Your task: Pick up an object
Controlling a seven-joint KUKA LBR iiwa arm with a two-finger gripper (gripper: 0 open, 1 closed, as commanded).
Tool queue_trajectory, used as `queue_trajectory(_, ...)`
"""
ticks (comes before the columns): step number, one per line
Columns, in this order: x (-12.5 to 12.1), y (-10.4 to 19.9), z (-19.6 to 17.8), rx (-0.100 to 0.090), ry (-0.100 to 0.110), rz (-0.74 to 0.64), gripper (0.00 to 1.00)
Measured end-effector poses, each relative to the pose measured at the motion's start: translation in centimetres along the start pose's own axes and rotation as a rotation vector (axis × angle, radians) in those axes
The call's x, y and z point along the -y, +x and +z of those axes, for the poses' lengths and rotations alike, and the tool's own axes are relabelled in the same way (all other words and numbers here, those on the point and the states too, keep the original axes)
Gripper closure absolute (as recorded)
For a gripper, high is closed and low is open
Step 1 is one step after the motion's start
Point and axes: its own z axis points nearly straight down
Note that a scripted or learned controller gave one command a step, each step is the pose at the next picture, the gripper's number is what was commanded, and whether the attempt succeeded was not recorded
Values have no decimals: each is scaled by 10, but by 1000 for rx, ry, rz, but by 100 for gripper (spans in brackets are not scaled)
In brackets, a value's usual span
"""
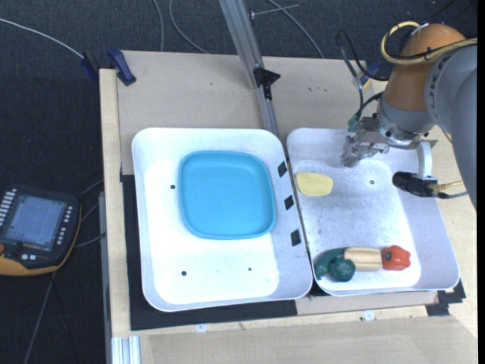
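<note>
Right bin (424, 233): toy vegetables (364, 261), yellow piece (314, 183) | left bin (155, 226): blue plate (227, 194) | gripper (355, 153): state unclear

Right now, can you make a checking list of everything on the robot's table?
Surface: tan bench bearing two white bins, left bin and right bin.
Job's things: yellow piece, green toy, tan stick and red toy, all in the right bin.
Clutter: blue tray in the left bin.
Grippers: gripper low over the right bin's far edge, holding nothing visible.
Cables: thin wires on the dark floor.
Surroundings: handheld screen left; metal pole.
</note>
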Motion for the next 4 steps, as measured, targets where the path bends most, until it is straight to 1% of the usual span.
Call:
queue_trajectory(1, 4, 8, -55, 0, -4, 0, 100)
queue_trajectory(3, 2, -10, -152, 1, -4, 1, 100)
queue_trajectory(4, 14, 52, -150, -2, 1, -4, 100)
